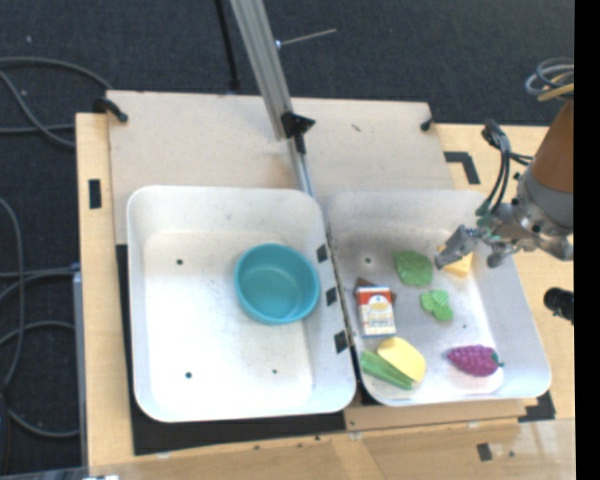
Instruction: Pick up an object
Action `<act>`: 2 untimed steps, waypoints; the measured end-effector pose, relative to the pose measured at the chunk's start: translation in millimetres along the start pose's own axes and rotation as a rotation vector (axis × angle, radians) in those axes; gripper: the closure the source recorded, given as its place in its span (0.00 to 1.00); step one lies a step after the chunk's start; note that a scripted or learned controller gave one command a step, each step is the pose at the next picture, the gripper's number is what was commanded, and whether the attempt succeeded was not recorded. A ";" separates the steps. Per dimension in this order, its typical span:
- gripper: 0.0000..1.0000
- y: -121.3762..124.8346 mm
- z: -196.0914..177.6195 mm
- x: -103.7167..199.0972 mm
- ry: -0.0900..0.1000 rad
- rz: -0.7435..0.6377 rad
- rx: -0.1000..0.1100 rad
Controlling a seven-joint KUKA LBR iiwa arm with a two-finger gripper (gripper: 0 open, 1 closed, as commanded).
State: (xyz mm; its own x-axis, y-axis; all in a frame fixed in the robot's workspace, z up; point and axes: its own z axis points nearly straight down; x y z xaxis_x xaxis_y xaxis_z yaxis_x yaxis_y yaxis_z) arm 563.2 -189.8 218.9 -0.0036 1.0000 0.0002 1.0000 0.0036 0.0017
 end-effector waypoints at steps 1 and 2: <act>0.00 0.1 0.0 0.2 0.000 0.000 0.000; 0.00 -2.1 62.5 -4.7 -0.002 0.004 0.007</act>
State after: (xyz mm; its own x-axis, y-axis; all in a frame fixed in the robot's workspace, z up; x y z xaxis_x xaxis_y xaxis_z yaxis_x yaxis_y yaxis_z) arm 561.2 -194.5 156.3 0.0008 1.0000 -0.0016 1.0000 -0.0008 -0.0053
